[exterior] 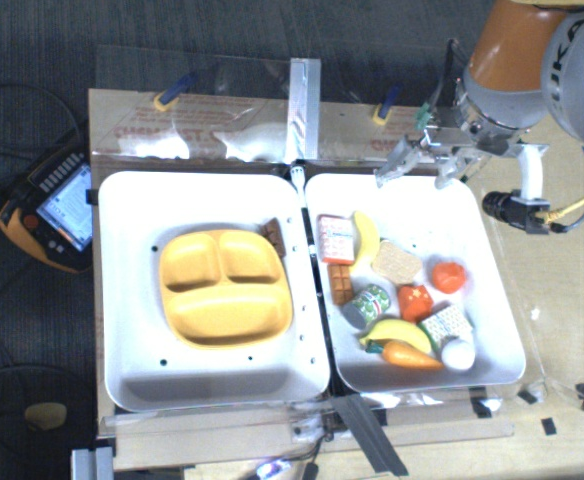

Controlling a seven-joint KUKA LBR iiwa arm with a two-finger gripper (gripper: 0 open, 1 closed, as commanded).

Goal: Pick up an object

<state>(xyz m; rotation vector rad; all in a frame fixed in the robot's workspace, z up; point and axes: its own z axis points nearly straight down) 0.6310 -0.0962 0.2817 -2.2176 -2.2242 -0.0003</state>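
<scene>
The tabletop point(532, 298) carries two white bins. The hand point(424, 168) hangs open and empty over the right bin point(492, 268), at its 12 o'clock rim. The tomato point(449, 276), toward 3 o'clock, lies apart from the rest; descending straight onto it seems safest.

There are two white bins. The left bin point(122, 368) holds one yellow tray point(226, 286) and one small brown block point(272, 234) at its 1 o'clock. The right bin point(497, 298) holds two bananas point(365, 240) point(397, 332), two red tomatoes point(449, 276) point(415, 300), one carrot point(409, 355), one tin can point(372, 303), one cracker point(396, 264), one chocolate bar point(341, 283), one red-and-white packet point(336, 238), one white egg point(458, 353).
</scene>
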